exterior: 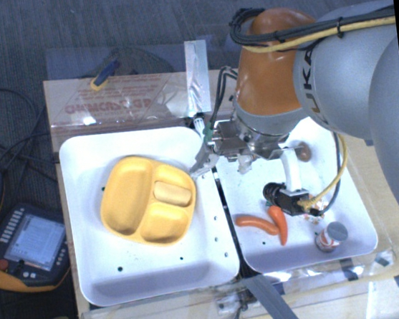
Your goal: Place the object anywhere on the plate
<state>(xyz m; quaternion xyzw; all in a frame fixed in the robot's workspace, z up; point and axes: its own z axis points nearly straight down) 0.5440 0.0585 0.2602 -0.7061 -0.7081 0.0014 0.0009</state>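
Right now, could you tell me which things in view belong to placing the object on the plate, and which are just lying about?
Job:
yellow plate in the left bin
tan block lying on the plate
gripper

Lying about:
orange carrots in the right bin
small grey-topped piece
handheld pendant left of the bench

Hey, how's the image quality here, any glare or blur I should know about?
Camera view: lighting is even and bright; glare whitens the right bin floor; the yellow plate casts a soft shadow in the left bin; small items beside the carrots look slightly soft.
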